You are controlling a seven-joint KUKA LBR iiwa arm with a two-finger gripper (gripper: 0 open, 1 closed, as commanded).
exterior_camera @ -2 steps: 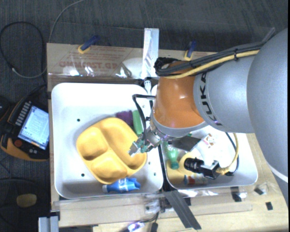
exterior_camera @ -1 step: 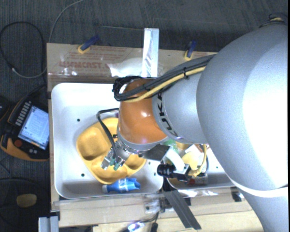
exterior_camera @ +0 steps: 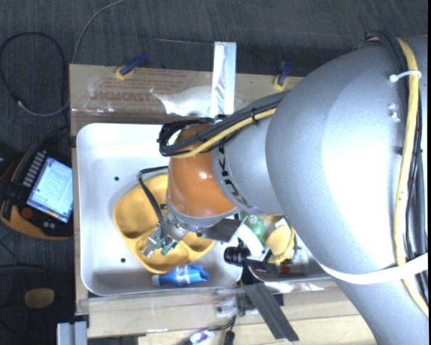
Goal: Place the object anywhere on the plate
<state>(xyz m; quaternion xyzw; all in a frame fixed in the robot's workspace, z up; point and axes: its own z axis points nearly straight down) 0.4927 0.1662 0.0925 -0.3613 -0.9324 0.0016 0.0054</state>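
Here the claw [exterior_camera: 160, 246] hangs over the yellow plate's [exterior_camera: 133, 218] lower edge.

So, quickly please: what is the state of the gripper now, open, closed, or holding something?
Gripper: it is low over the yellow plate; open or closed cannot be told.

The brown cardboard sheet [exterior_camera: 122, 95] behind the white bins bears faint reddish printed letters, too washed out to read with certainty. The grey arm housing [exterior_camera: 226, 182] carries dark letters, partly hidden, seemingly "KUKA". The handheld control pendant's lit screen [exterior_camera: 52, 187] shows text too small to read.
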